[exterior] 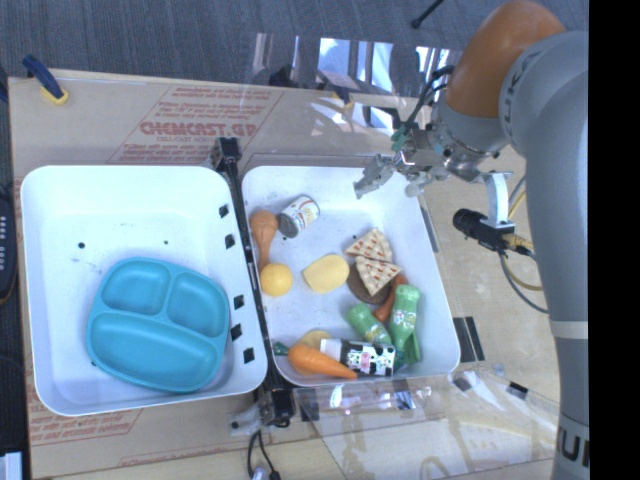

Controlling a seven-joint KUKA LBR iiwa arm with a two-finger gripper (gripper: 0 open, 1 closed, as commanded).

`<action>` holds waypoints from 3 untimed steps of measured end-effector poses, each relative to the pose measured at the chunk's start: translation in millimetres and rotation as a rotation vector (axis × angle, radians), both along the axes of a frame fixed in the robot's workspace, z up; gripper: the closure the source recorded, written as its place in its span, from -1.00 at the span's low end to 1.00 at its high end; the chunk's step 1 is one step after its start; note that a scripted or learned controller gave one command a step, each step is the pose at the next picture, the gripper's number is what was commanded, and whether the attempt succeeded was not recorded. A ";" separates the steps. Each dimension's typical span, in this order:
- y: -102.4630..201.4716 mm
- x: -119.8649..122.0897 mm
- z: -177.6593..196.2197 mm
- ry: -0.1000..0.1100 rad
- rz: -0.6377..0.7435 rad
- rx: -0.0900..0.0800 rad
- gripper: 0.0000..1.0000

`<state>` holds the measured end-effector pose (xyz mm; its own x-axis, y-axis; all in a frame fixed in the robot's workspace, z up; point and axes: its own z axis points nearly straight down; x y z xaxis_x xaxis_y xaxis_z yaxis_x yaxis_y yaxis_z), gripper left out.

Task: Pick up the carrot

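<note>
The carrot [312, 362] lies at the near edge of the right bin [432, 298], almost flat along the front wall, its thick end toward the left and its tapered tip pointing right; it is bright orange, smooth and slightly glossy, with a small green stub at its left end. Its tip touches or tucks under a dark bottle with a cow-patterned label [362, 357], and a yellow piece [313, 339] sits just behind it. Further in are a green bottle [404, 317], a green pepper-like piece [364, 321], a waffle wedge on a brown disc [374, 261], a pale yellow potato shape [326, 273], a lemon [276, 280], an orange-tan pear-like piece [263, 230] against the divider, and a small tin can [298, 214]. The gripper [378, 179] hangs over the far right part of the same bin, well apart from the carrot, with nothing between its fingers; how wide they stand I cannot tell. The left bin [60, 208] bears a blue divided plate [158, 323]
</note>
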<state>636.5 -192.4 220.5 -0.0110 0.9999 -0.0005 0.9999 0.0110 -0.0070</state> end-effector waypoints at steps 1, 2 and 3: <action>66.4 -71.1 -30.0 0.005 0.034 0.000 -1.00; 82.6 -84.2 -103.3 -0.016 0.172 -0.016 -1.00; 76.4 -117.8 -123.6 -0.020 0.111 -0.027 -1.00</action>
